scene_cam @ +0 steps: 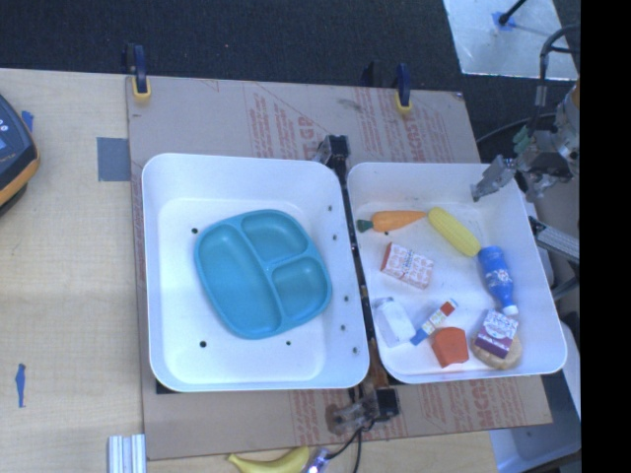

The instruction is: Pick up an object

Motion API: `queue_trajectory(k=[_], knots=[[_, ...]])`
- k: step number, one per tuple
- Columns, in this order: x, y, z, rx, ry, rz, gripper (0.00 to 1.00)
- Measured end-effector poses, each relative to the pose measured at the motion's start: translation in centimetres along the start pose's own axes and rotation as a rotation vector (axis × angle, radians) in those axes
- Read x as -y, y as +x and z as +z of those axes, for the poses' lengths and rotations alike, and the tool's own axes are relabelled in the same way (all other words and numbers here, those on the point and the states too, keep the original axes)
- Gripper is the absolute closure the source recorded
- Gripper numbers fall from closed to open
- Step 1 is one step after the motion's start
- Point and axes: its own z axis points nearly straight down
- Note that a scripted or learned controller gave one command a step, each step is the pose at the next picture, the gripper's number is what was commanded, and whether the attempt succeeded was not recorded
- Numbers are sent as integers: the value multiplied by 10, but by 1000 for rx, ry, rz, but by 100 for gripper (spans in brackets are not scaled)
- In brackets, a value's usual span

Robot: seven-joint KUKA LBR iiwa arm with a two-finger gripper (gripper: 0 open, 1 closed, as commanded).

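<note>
Two shallow white bins are seen side by side on a cardboard sheet clamped to the wooden bench. In the left bin a blue divided plate lies flat, with three compartments facing up. The right bin holds the loose objects: a toy carrot lies near the far left corner, and a yellow corn cob is set just beside it to the right, tilted. A small red-and-white patterned box is found near the middle, and a blue bottle with a white cap lies along the right side. Toward the near edge, a clear white packet, a small tube with a red end, an orange-red block and a round item with a purple label are grouped close together, the block and the round item being just beside each other. The gripper is seen at the far right corner of the right bin, above its rim and well apart from the objects; nothing is seen between its fingers, and whether they are spread or pressed together cannot be told. A banana lies at the bench's near edge, outside the bins.
</note>
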Motion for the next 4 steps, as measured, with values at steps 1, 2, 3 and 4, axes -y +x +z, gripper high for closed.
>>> queue_trajectory(k=[1,2,3,4], knots=[[33,4,139,0,2,-1,0],[-35,37,137,-1,-2,1,0],[-20,28,137,-1,0,2,0],[-20,28,127,-1,2,-1,100]])
